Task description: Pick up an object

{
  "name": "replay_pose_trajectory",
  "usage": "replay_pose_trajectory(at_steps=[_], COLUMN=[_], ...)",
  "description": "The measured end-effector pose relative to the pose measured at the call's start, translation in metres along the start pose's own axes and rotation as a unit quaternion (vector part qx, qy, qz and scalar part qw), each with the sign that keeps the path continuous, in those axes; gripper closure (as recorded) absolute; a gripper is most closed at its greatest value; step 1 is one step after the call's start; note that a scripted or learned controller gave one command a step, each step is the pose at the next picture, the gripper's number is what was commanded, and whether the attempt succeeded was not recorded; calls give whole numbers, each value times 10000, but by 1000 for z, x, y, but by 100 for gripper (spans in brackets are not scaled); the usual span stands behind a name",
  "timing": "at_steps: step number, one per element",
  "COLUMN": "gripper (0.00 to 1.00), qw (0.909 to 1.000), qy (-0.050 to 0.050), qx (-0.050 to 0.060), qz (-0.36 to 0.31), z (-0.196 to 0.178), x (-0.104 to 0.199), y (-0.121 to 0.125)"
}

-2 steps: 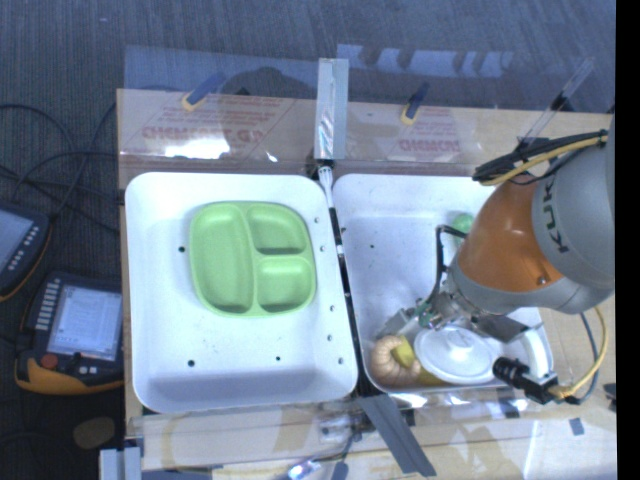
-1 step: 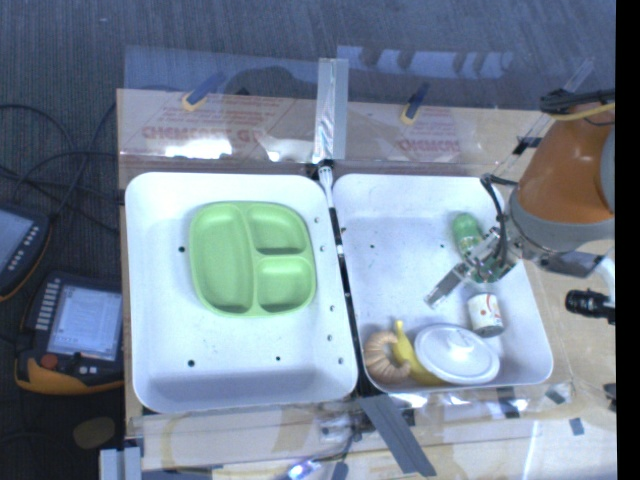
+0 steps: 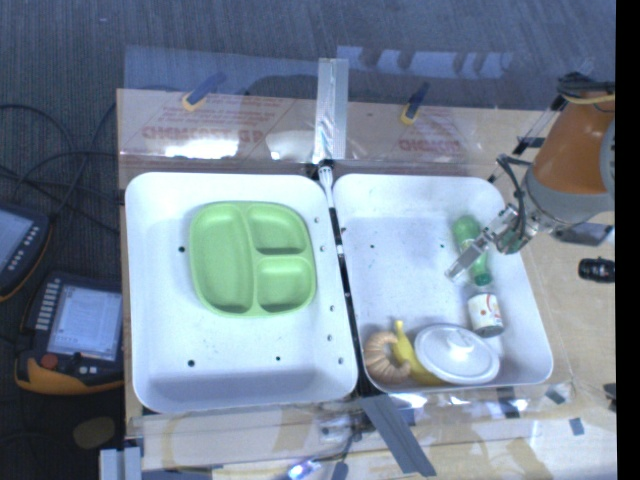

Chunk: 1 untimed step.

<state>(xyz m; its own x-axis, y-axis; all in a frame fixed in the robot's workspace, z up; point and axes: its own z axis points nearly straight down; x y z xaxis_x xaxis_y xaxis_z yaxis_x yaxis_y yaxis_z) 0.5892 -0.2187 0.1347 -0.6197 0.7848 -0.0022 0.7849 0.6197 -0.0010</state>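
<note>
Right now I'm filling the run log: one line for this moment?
gripper: over right bin, at green bottle | grasp: unclear | left bin: green tray

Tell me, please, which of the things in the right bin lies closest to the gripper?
The green bottle: it lies right beside the gripper near the bin's right wall, whereas the small white can, white bowl and banana lie nearer the front edge.
</note>
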Motion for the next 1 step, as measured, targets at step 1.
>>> replay_pose_trajectory(at_steps=[1], gripper=[0], qw=[9974], qy=[-26], qx=[-59], qz=[722], z=[45], x=[-16], y=[21])
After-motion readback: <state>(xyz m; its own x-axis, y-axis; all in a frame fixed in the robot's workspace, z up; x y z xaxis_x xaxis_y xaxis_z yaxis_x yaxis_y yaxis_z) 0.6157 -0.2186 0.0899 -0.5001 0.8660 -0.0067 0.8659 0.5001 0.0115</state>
